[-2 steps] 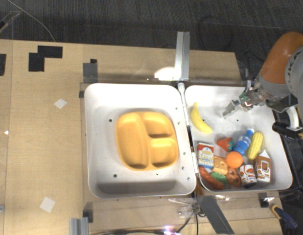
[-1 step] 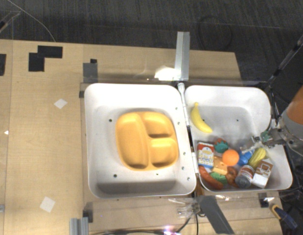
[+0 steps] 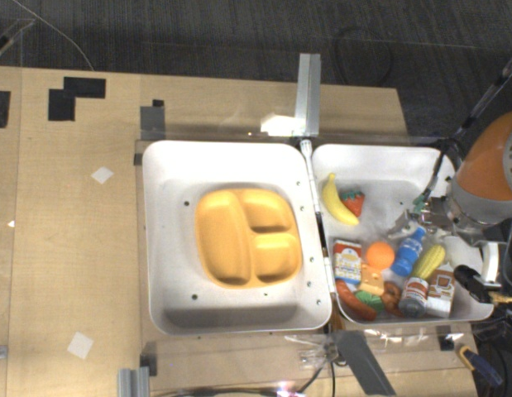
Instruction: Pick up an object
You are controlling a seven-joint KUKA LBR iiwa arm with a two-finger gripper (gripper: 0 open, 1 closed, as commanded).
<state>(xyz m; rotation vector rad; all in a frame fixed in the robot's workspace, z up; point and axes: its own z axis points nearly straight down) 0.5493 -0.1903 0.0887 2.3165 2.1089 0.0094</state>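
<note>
The right bin (image 3: pixel 380 165) holds several toy foods. A yellow banana (image 3: pixel 337 200) lies beside a red strawberry (image 3: pixel 353 200) at its back left. An orange (image 3: pixel 379 255), a blue bottle (image 3: pixel 409 253) and a yellow corn cob (image 3: pixel 430 260) sit in the middle. A red and white carton (image 3: pixel 347 262), a brown bottle (image 3: pixel 413 294) and a brown and white box (image 3: pixel 442 292) lie along the front. My gripper (image 3: pixel 414 216) hangs low over the bin's right half, just above the blue bottle's cap. Nothing shows clearly in its grasp.
The left bin (image 3: pixel 156 222) holds a yellow divided tray (image 3: pixel 246 236). A metal post (image 3: pixel 308 93) rises behind the wall between the bins. My arm's orange band (image 3: pixel 487 168) overhangs the right bin's right edge. Cables lie at the front right.
</note>
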